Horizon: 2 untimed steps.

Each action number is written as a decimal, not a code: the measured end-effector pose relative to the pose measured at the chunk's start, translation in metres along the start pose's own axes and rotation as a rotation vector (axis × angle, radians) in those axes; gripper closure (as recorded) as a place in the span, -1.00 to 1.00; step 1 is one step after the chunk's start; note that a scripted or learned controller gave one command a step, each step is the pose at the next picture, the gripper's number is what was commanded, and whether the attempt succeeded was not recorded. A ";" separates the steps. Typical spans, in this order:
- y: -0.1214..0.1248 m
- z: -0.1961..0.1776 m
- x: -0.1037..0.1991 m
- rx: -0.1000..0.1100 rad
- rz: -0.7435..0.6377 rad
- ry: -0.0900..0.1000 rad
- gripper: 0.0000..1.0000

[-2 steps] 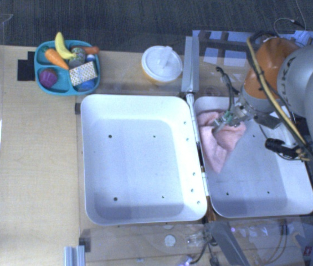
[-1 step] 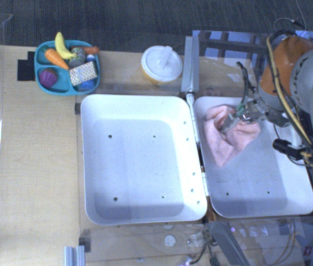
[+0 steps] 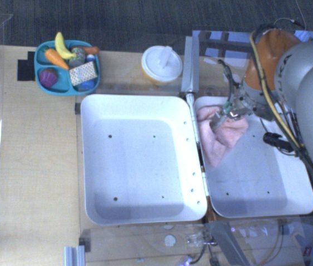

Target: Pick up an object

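From where I sit, the grey arm (image 3: 306, 87) reaches in from the right, bent low over the far end of the right bin (image 3: 267, 198) so its wrist can get down to the cloth. The left bin (image 3: 139, 159) sits alongside, touching the right one along a shared edge. The pink cloth (image 3: 220, 134) lies crumpled in the right bin's far left corner, bunched against the wall. The gripper (image 3: 226, 115) is down on the cloth's upper folds; I cannot tell whether its jaws are parted or closed. Beyond the bins, a blue toy-food tray (image 3: 41, 82) and a lidded cup (image 3: 162, 64) stand clear of the work.
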<state>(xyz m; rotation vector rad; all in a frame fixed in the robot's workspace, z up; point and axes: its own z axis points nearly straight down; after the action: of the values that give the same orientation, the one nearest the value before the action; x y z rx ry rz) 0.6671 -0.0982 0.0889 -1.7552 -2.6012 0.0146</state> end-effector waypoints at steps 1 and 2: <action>-0.033 -0.001 0.022 -0.021 -0.077 -0.006 -1.00; -0.033 -0.001 0.022 -0.021 -0.077 -0.006 -1.00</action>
<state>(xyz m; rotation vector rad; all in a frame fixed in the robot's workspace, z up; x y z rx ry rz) 0.6280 -0.0903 0.0902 -1.6624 -2.6807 -0.0084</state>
